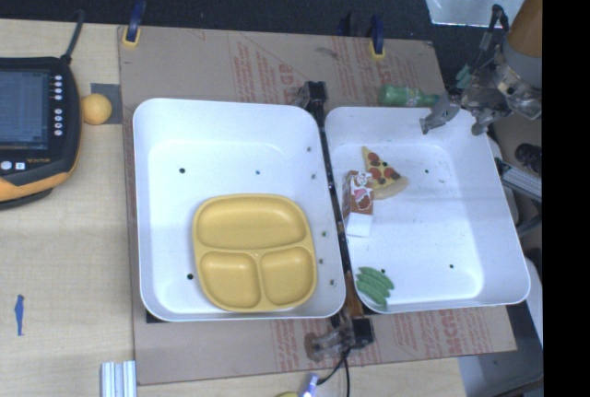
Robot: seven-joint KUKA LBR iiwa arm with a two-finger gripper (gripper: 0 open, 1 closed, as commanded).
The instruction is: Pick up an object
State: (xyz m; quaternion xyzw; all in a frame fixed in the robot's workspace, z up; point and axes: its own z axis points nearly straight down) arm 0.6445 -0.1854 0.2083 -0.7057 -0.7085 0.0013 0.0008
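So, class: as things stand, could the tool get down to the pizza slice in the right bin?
Probably yes. The tool hovers at that bin's far edge, and the pizza slice lies uncovered with nothing between them.

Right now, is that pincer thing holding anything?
Pincer: open, holding nothing, above the far right corner of the right bin.

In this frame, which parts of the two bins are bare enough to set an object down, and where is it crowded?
Left bin: bare along the far strip above the yellow divided tray, which crowds the near half. Right bin: bare through the middle and right side. Its left edge is crowded: pizza slice toy, a snack packet, green pea pod. The hand hovers at its far rim.
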